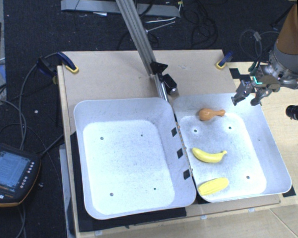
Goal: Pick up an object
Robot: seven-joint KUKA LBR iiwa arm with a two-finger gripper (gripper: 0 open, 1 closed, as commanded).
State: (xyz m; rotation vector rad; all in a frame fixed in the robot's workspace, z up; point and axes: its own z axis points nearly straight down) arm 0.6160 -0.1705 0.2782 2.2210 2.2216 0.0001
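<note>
A handheld controller (pixel 11 173) is seen well to the left of the right bin (pixel 270 154), on the dark floor. The left bin (pixel 89 114) lies just beside the right bin, their edges touching. Inside the right bin three objects are found: a yellow banana (pixel 209 155) near its middle, a yellow oblong piece (pixel 213 186) at its near edge, and an orange drumstick-shaped toy (pixel 209 114) at its far edge. The gripper (pixel 251 96) is held over the right bin's far right corner, fingers spread apart, with nothing between them. The approach step is judged to be in hand; a descent onto one object, likely the nearby drumstick toy, would be required next.
</note>
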